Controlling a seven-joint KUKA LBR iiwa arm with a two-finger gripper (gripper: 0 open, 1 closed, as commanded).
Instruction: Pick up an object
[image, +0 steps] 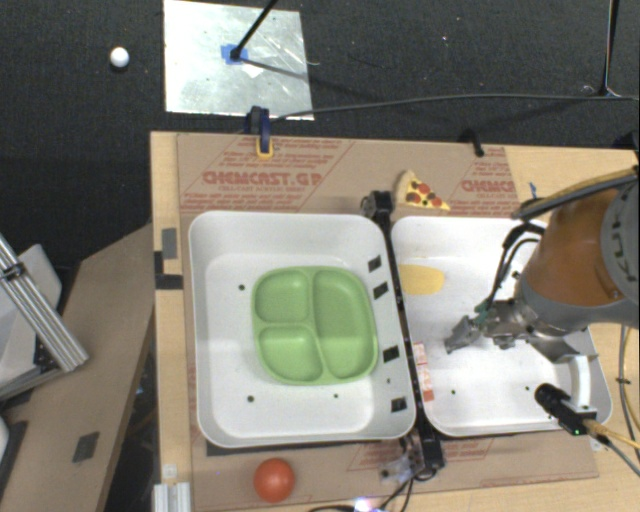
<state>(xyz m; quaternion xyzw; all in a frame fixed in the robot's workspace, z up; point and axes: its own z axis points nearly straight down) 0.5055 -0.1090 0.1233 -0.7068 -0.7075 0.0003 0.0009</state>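
A flat yellow piece (422, 280) lies near the back left of the right bin (450, 415). My gripper (458, 336) hangs low over that bin's middle, a little in front of and to the right of the yellow piece, not touching it. Nothing shows between its tips. In the left bin (215, 250) rests a green divided plate (315, 324).
A toy pizza slice (422, 192) lies on the cardboard behind the bins. In front of the left bin sits a red-orange ball (273, 478). My grey and orange arm (585, 265) covers the right bin's right side. A black divider (395, 320) runs between the bins.
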